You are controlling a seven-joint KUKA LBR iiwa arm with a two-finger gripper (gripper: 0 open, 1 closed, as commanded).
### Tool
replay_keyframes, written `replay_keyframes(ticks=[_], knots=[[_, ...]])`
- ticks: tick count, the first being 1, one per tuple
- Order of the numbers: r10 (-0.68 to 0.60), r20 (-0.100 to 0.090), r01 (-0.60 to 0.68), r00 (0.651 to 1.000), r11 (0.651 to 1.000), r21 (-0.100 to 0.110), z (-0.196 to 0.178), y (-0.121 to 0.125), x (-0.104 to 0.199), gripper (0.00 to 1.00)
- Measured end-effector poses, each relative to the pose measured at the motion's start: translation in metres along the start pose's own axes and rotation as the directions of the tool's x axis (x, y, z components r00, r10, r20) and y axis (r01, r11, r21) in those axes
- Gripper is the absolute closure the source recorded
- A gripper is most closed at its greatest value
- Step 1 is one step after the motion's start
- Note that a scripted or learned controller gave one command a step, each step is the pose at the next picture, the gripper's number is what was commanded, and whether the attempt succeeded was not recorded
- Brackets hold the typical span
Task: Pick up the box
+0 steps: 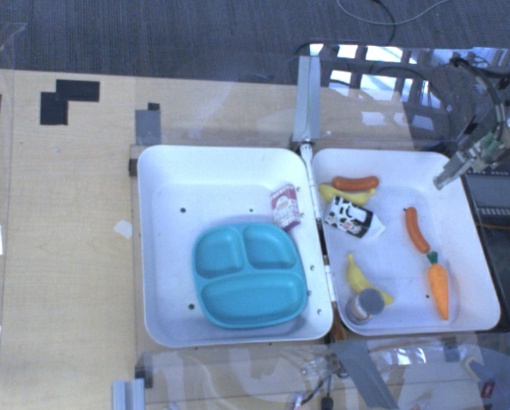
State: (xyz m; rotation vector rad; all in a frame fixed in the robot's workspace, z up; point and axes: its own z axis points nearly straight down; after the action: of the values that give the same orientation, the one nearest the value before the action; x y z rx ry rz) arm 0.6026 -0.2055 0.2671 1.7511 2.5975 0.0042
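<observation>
- Box [284, 207], small, red and white, lies in the left bin [165, 229], up against that bin's right wall, just above the upper right corner of the blue plate [249, 274].
- Blue plate, with three compartments, sits low in the left bin, tilted a little, close to the box but whether they touch I cannot tell.
- Over to the right bin [468, 314]: a black-and-white carton [352, 217] lies near the upper left, with a banana [329, 193] peeking out beside it and a sausage [355, 183] just above.
- A second sausage [417, 230] lies right of centre, and a carrot [439, 289] sits just below it, green top pointing up.
- Down at the lower left of the right bin, another banana [357, 274] lies touching a small grey can [363, 304].
- Gripper [453, 172] hangs at the upper right corner of the right bin, well apart from the box; whether it is spread or pressed together I cannot tell, and nothing shows in its grasp.
</observation>
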Motion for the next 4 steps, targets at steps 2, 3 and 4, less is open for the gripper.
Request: replay_keyframes(ticks=[2,3,4], knots=[[-0.06,0.003,0.06,0.998,0.998,-0.006,0.136,0.02,-0.005,1.0],[-0.122,0.0,0.122,0.993,0.993,-0.002,0.047,0.002,0.041,1.0],[-0.124,0.004,0.124,0.992,0.992,-0.008,0.035,0.005,0.041,1.0]])
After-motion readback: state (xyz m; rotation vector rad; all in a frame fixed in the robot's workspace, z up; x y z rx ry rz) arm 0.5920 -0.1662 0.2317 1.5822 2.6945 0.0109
